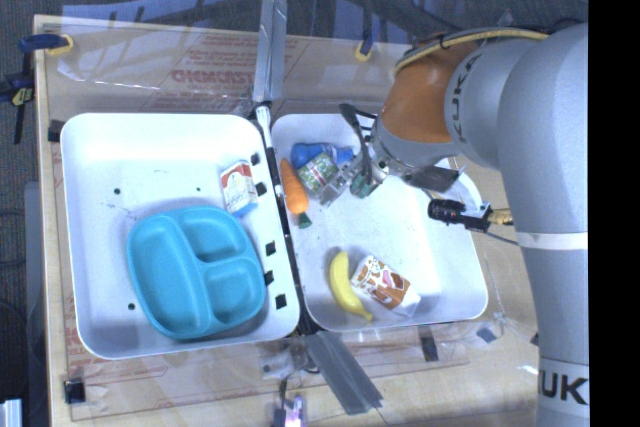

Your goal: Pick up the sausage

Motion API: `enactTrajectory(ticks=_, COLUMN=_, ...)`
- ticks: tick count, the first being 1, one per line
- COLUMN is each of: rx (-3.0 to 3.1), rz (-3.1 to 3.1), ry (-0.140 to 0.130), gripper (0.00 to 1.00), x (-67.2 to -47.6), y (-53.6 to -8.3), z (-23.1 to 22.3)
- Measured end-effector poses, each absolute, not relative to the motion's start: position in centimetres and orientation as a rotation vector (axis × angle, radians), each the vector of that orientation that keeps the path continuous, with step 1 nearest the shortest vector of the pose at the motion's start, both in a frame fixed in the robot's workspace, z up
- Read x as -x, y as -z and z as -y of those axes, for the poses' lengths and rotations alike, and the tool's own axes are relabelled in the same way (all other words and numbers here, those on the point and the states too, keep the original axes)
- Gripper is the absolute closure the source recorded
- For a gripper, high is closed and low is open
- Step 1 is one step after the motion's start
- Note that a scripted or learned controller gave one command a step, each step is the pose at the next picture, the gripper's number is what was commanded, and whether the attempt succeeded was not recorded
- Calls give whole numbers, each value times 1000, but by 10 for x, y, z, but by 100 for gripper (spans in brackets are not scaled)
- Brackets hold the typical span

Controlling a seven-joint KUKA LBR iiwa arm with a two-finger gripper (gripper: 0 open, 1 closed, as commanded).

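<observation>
An orange, elongated piece (293,191), the only sausage-like thing I see, lies along the left wall of the right bin (455,255). My gripper (352,181) is low in the back half of that bin, just right of a blue and green packet (317,166) and a short way right of the orange piece. The grey arm and its orange band (420,100) reach in from the right and cover the bin's back right corner.
A yellow banana (345,285) and a brown-and-white snack packet (383,284) lie at the front of the right bin. The left bin (120,155) holds a blue divided plate (195,272) and a small carton (238,186) by the dividing wall.
</observation>
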State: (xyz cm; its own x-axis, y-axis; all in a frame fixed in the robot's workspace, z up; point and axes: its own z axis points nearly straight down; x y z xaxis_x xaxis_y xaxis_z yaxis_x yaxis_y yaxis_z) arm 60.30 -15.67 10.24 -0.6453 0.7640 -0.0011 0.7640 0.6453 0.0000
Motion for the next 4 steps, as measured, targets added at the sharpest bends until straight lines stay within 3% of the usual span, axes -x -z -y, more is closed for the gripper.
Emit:
enactTrajectory(ticks=1, rx=-559, rz=-3063, ry=41, gripper=100, x=-597, y=-101, z=127)
enactTrajectory(ticks=2, rx=-263, rz=-3127, ry=1, gripper=100, x=-595, y=-93, z=156)
enactTrajectory(ticks=4, rx=-254, rz=-3121, ry=4, gripper=100, x=-597, y=-115, z=155)
